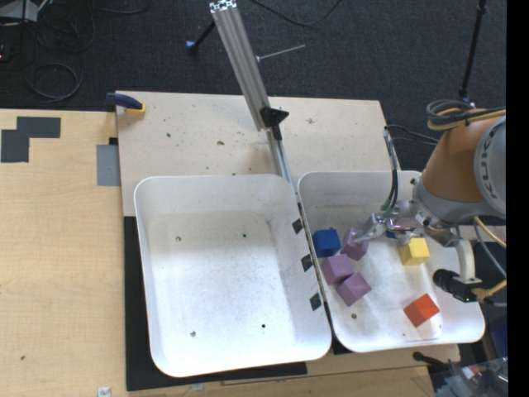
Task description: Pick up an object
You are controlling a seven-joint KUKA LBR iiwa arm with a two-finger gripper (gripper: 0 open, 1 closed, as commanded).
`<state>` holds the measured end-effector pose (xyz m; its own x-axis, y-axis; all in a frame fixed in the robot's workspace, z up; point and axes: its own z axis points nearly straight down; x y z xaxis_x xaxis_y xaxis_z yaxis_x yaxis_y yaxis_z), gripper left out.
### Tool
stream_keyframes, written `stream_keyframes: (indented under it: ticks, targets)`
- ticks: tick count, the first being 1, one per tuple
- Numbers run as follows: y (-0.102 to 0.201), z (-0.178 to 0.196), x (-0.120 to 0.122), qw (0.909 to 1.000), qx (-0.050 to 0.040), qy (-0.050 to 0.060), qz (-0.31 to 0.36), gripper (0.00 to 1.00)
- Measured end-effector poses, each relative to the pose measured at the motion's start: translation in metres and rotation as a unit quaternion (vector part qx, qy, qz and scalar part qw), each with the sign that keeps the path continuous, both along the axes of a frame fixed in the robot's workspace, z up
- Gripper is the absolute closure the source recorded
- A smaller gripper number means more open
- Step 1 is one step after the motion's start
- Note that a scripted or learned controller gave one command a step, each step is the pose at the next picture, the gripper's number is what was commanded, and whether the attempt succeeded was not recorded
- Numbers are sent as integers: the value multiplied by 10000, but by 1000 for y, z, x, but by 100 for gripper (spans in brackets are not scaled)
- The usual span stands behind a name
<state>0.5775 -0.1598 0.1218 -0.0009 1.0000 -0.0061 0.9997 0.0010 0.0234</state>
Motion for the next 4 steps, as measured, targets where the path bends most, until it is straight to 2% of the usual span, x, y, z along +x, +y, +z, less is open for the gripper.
stream_keyframes:
  ticks: [1, 2, 3, 4]
  targets:
    - [-1, 8, 0, 10000, 12, 7, -23, 100]
    - [0, 51, -3, 9999, 30, 113, 0, 100]
    - [-1, 104, -2, 9999, 26, 100, 3, 100]
    - [-2, 117, -2, 9999, 31, 118, 6, 100]
